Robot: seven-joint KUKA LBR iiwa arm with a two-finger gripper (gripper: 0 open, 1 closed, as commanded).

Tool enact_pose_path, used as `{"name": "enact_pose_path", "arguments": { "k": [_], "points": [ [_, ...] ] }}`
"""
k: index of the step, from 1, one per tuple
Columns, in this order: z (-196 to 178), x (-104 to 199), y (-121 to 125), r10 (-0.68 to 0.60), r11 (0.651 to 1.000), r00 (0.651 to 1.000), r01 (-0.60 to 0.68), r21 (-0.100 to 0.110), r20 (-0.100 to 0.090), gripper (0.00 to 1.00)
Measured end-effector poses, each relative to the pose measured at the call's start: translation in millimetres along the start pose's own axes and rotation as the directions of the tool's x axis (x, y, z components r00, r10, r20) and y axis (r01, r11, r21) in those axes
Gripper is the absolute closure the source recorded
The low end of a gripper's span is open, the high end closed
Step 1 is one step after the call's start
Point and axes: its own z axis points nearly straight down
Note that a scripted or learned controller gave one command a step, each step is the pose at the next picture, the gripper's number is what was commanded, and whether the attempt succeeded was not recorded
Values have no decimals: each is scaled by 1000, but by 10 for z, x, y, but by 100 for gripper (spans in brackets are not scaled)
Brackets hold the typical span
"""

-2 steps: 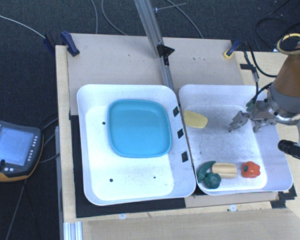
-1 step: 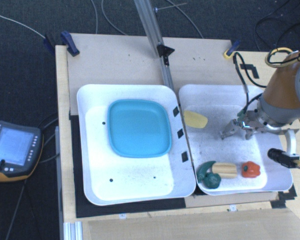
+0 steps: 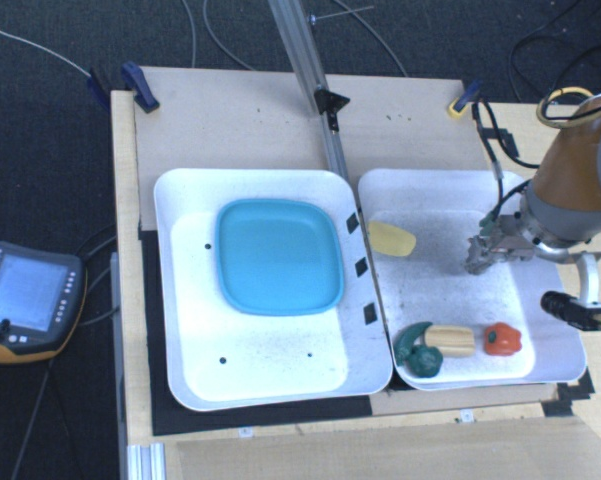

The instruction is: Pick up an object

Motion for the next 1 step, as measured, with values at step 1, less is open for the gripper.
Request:
{"name": "enact_pose_path", "arguments": {
  "k": [1],
  "points": [
    [-618, 29, 57, 0, 1000, 1000, 0, -4, 1, 100]
  ]
}}
